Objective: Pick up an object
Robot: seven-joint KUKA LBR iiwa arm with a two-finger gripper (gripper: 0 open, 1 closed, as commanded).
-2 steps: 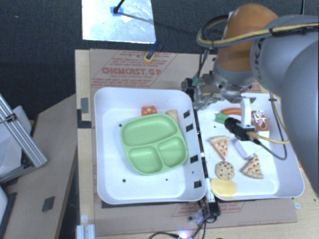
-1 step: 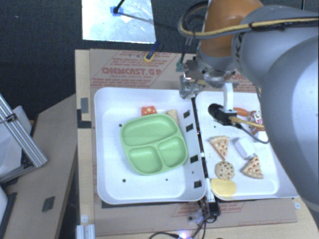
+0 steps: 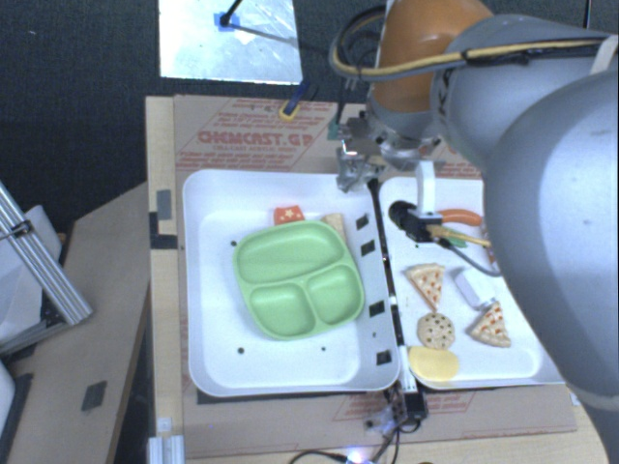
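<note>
Two pizza slices [image 3: 426, 283] lie in the right bin [image 3: 522, 361], below your gripper [image 3: 350, 175], near a cookie [image 3: 436, 331]. You cannot tell its grip. Left of it sits a green tray [image 3: 298, 278].

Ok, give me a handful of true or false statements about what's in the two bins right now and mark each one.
1. The green divided tray lies in the left bin. True.
2. The cookie sits inside the green tray. False: it lies in the right bin, below a pizza slice.
3. The right bin holds two pizza slices. True; the second lies further right.
4. The yellow disc is at the right bin's far edge. False: it is at the near edge.
</note>
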